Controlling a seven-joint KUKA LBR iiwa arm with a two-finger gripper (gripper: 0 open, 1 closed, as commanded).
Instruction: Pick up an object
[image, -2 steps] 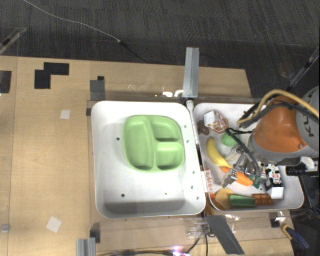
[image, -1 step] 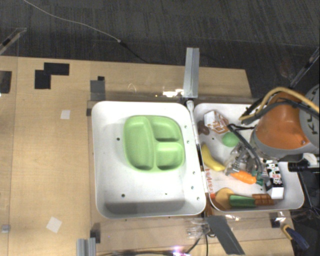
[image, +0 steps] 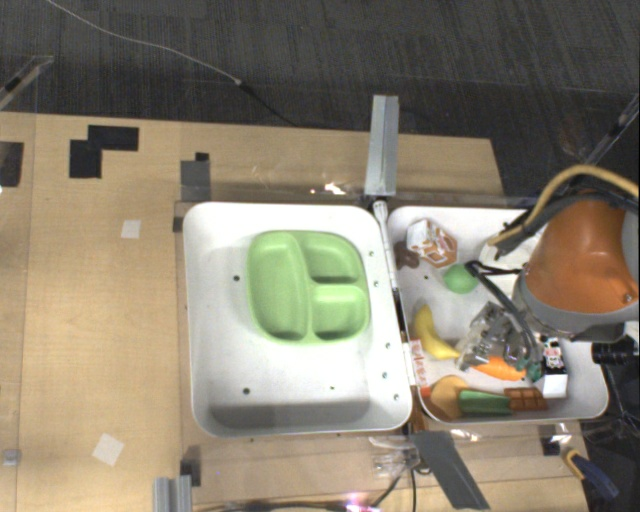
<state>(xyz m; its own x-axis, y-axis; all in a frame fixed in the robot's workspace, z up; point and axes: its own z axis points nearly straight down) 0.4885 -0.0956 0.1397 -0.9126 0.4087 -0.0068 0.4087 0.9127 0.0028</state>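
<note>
Grey arm (image: 585, 265) from the right, wrist angled downward.

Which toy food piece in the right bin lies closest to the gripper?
The carrot, the orange piece directly under the gripper. The banana sits further left, the green ball further up.

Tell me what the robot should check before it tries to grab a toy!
1. Toys within reach in the right bin: ok. A banana, carrot, green ball and more lie there.
2. Gripper over the right bin: ok, it hangs near the carrot and banana.
3. Something held already: cannot tell, the gripper is too cluttered to read.
4. One toy singled out: not ok, the toys crowd close together.
5. Left bin: ok, a green divided tray sits in it, away from the arm.
</note>
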